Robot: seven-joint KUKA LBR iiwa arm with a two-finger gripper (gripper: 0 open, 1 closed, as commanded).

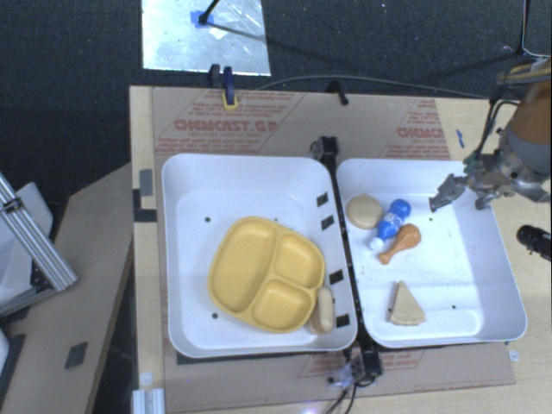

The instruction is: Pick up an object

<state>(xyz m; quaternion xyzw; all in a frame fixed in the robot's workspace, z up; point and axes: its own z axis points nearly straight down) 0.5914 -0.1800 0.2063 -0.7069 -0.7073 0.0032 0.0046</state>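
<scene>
Two shallow white plastic bins side by side on a pale board-covered surface, the left bin and the right bin meeting along a dark central seam. In the left bin, a yellow plastic three-compartment tray, lying flat toward that bin's near right corner, with a small tan oblong bread-like piece just beside the tray's right edge, against the bin's right wall. In the right bin, close to its left wall and toward the far side, a round beige bun-shaped toy; just to its right a small blue and white bottle lying tilted; touching the bottle's near side, an orange-brown toy drumstick lying on a slant. Nearer the front edge of the right bin, apart from that cluster, a tan wedge-shaped slice lying flat. Grey arm with orange band reaching in from the right edge, its pincer hovering over the far right part of the right bin, well apart from every object there. Two dark fingers visibly spread apart, nothing between them. Beyond the far edge of the surface, a silvery square sheet on dark floor.
</scene>
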